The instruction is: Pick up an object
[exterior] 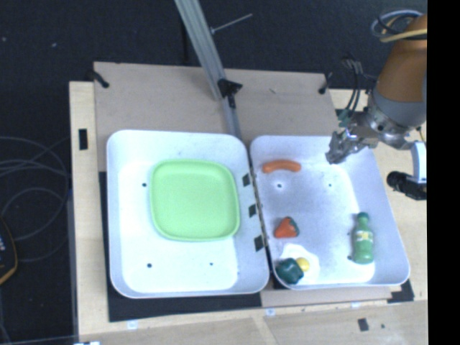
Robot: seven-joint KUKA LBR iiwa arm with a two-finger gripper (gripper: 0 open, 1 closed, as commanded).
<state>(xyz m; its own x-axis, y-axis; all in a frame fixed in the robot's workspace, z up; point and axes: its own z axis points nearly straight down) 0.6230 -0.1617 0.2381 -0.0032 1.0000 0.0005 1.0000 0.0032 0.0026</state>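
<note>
Looking at risk from this pose: we had the gripper (338,154) hanging over the far right corner of the right bin (327,192), close to the rim. We could not tell how the fingers stood; from this slant they read as one dark lump.

Candidate objects all sat in the right bin:
- orange sausage-shaped piece (281,167), far left part of the bin, left of the gripper and apart from it
- small orange-red piece (286,228), beside the divider wall
- green bottle (361,238), lying near the right wall
- dark green piece (290,270) and yellow piece (304,264) on a white disc (297,254), near corner, touching each other

The left bin (126,192) held a green plate (195,199).

Failure modes we judged likely:
- Nothing lay under the gripper, so a straight descent would close on bare bin floor.
- The sausage piece was low and thin; fingers could skid over it or push it into the wall.
- The bottle was rounded and could roll out of a pinch, or the wall could block one finger.
- The corner cluster was crowded; a grab there could catch two things or the disc edge.
- The orange-red piece hugged the divider, leaving little finger room on that side.
</note>
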